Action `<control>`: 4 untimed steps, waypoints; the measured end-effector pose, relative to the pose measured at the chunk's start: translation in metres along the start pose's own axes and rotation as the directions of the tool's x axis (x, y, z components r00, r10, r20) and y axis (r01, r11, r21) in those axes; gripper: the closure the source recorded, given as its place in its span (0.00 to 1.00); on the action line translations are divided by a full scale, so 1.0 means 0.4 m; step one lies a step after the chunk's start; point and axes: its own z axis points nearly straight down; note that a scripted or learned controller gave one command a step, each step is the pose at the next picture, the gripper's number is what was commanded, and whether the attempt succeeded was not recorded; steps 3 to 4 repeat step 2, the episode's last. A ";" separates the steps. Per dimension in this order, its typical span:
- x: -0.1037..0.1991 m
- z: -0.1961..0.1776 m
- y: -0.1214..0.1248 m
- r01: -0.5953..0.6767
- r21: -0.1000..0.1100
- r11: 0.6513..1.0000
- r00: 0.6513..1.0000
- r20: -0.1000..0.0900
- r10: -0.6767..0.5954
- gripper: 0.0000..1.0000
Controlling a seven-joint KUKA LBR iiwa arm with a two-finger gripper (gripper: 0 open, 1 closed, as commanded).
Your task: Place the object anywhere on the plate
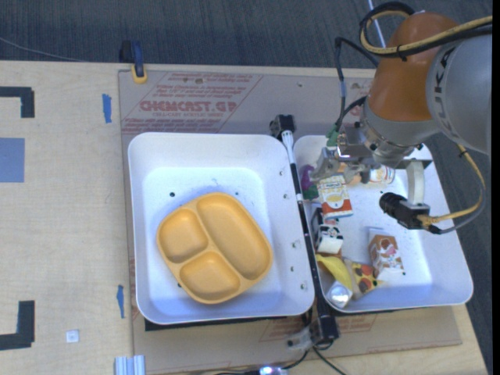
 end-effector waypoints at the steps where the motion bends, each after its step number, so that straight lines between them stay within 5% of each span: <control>1: 0.006 -0.510 -0.024 -0.001 -0.005 1.000 1.000 0.000 0.001 1.00; 2: 0.007 -0.506 -0.025 0.000 -0.001 1.000 1.000 0.000 0.000 0.00; 4: 0.007 -0.506 -0.025 0.000 -0.001 1.000 1.000 0.000 0.000 0.00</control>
